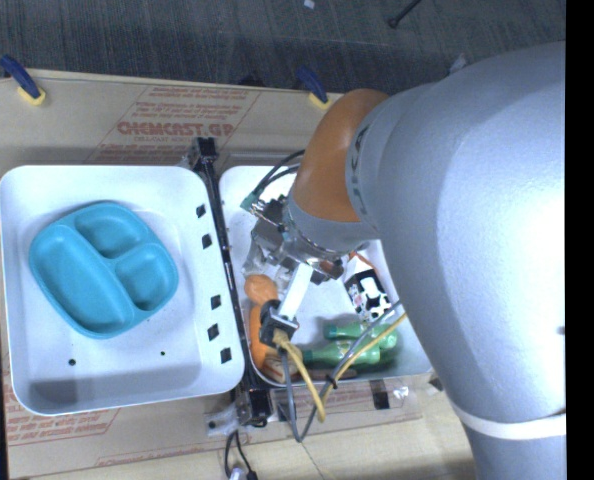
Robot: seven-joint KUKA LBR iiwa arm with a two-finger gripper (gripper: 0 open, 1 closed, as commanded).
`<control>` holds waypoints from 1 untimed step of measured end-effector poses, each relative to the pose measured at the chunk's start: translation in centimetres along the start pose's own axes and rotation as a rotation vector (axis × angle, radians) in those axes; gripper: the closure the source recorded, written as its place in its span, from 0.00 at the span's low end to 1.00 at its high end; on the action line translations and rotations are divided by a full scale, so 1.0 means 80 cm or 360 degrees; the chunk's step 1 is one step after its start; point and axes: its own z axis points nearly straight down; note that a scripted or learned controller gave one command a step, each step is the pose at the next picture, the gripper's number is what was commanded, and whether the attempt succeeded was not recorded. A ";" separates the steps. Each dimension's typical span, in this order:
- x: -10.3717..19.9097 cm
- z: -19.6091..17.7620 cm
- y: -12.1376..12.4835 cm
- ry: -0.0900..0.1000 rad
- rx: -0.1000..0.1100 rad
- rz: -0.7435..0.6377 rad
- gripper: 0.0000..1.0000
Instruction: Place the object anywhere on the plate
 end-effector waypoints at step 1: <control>0.115 -0.001 -0.029 0.0003 -0.0013 -0.0168 1.00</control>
